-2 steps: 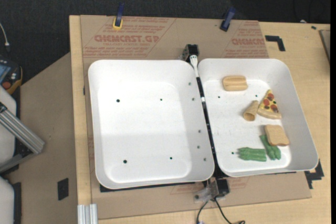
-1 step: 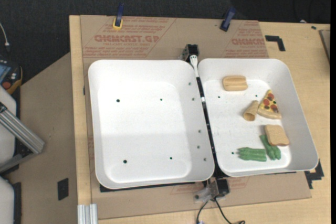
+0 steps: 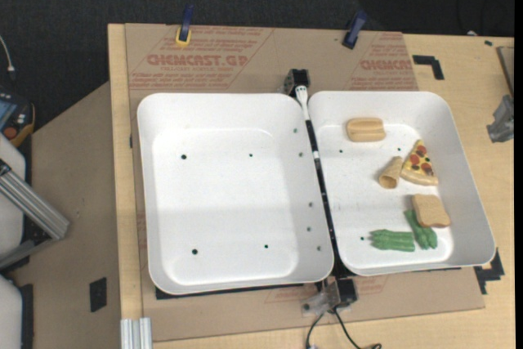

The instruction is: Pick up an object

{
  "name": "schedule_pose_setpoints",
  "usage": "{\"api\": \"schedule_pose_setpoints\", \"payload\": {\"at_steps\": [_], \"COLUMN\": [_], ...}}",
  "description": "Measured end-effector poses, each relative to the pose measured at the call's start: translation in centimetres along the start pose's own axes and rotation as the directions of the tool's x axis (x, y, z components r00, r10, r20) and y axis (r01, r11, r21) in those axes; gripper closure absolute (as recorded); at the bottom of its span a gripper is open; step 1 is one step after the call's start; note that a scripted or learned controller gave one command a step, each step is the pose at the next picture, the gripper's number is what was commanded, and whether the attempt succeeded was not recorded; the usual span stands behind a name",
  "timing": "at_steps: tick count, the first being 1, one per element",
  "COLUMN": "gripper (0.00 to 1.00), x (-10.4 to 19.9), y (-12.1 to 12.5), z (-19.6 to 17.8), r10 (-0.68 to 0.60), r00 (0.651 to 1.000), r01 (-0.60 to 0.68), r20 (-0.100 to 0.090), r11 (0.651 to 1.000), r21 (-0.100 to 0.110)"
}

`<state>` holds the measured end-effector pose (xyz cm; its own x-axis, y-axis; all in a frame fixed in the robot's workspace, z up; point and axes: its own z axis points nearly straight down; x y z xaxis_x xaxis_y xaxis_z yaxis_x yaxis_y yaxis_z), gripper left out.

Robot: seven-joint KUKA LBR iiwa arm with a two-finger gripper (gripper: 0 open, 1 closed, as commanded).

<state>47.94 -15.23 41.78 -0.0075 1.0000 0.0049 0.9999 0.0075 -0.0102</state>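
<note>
Crowding worries us: pizza slice (image 3: 422, 163) touching cone (image 3: 391, 173), double-grab likely; gripper (image 3: 501, 120) finger state unreadable.

Two bins sat side by side on a board (image 3: 245, 45) — the left bin (image 3: 155, 200) touching the right bin (image 3: 458, 176). In the right bin a bun (image 3: 364, 129) lay at the back, a pizza slice (image 3: 413, 165) in front of it, then a toast (image 3: 429, 210) — and beans (image 3: 400, 239) nearest the front.
</note>
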Motion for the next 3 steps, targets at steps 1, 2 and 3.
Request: {"api": "schedule_pose_setpoints", "payload": {"at_steps": [1, 2, 3], "gripper": [1.00, 1.00, 0.00], "x": [6.9, -0.5, -0.1], "y": [0.1, -0.2, 0.2], "z": [10.9, 24.9, 24.2], "r10": [0.001, 0.016, 0.008], "r00": [1.000, 1.000, 1.000], "r01": [-0.001, -0.016, -0.008], "r20": [0.000, 0.004, 0.005], "r11": [1.000, 1.000, 1.000], "r21": [0.003, 0.005, -0.011]}}
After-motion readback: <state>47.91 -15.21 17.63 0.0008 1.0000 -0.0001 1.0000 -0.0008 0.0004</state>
